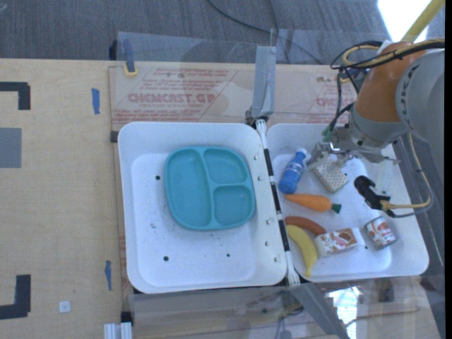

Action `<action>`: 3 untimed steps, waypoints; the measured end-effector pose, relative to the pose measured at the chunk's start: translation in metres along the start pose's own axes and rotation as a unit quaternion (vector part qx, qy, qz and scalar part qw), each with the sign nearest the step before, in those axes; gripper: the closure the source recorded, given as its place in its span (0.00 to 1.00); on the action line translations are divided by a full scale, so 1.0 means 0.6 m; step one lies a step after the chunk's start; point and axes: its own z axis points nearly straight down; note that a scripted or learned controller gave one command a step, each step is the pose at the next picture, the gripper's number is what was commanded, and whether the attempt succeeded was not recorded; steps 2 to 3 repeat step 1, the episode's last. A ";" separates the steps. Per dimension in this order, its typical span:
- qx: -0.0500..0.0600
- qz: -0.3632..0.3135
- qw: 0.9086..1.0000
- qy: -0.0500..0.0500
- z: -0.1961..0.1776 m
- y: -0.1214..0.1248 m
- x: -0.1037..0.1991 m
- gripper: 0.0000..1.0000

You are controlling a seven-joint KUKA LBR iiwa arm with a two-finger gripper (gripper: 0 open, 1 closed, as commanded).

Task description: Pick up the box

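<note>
Box (pixel 337 242) flat in right bin (pixel 413 260) – pincer (pixel 326 151) well apart

A teal divided plate (pixel 210 188) is seated in the left bin (pixel 141 260). In the right bin (pixel 413 253), a blue bottle (pixel 292 171) is laid near the divider, with a carrot (pixel 311 203) below it. A sausage (pixel 305 224) and a banana (pixel 304 248) are placed further down. A small can (pixel 380 233) is located toward the right.

Two bins (pixel 134 189), one tray (pixel 210 187), one box (pixel 338 241)
</note>
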 end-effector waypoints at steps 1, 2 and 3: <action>0.004 -0.031 1.000 0.001 -0.144 -0.036 0.086 1.00; 0.004 -0.031 1.000 0.001 -0.144 -0.036 0.086 1.00; 0.004 -0.031 1.000 0.001 -0.144 -0.036 0.086 1.00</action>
